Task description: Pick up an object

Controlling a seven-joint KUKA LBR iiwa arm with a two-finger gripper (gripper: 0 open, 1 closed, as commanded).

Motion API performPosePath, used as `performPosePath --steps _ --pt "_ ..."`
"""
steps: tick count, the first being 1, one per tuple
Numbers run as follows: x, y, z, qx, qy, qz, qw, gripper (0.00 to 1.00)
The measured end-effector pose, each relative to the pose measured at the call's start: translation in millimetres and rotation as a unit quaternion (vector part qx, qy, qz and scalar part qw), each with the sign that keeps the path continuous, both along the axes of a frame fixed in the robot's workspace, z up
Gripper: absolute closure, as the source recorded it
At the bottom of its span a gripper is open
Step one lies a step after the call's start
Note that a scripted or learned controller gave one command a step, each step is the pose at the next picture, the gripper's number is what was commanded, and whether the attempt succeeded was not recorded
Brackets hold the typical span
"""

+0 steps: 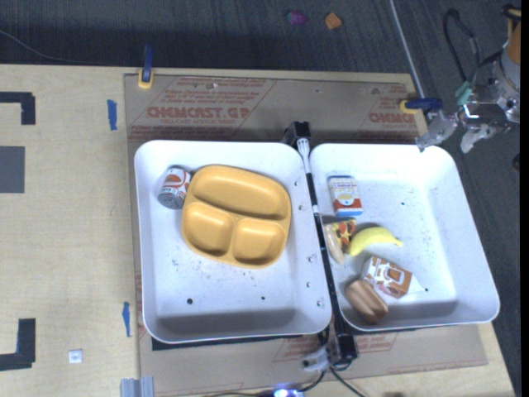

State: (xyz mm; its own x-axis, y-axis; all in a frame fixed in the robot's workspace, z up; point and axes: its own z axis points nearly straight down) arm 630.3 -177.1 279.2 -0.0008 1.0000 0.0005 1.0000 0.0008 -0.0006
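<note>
1. While nothing is held yet, the likely pick candidates sit bunched along the left side of the right bin (463, 222): a banana (374, 240), a small carton (344, 194) above it, a snack pack (388, 277) and a bread roll (365, 298) below.
2. Risk, as I judge it: these items touch or nearly touch, so a descending finger may land on a neighbour and shove the target aside.
3. The banana is curved and smooth; a pinch off its middle could squirt it out.
4. All sit close to the bin's left wall, so a finger may catch the rim.
5. Left bin (157, 304): a yellow divided tray (235, 214) with a can (173, 187) touching its upper left edge, hard to get around.
6. Gripper (450, 136) hovers near the right bin's upper right corner, fingers spread, gripping nothing, well apart from the cluster.
</note>
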Motion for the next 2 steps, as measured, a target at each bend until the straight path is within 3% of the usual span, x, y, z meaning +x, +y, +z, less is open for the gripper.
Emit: performPosePath --steps 1,2 --pt "-57.7 -46.0 -83.1 -0.0008 0.000 -0.001 1.0000 0.00" --pt "-68.9 12.2 -184.9 -0.0008 -0.002 0.000 1.0000 0.00"
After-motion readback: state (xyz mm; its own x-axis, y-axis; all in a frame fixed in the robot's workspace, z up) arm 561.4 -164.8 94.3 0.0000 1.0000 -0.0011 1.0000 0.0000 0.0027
